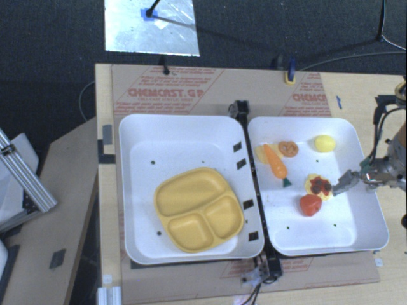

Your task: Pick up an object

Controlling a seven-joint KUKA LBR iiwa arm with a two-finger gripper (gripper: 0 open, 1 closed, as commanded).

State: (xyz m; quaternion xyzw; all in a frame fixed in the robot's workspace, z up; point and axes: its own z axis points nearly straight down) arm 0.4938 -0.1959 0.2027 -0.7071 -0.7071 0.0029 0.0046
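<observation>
Brown bench [191, 84], white bins [184, 129], dark floor.

Even, bright overhead light; soft shadows — foil sheet [151, 18] glares; slightly grainy.

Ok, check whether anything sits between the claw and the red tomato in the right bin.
Nothing visible blocks it. The claw sits at the small pizza piece, just above and right of the red tomato; the carrot lies off to the left.

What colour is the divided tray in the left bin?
Yellow: the divided tray, seen in the camera view.
</observation>
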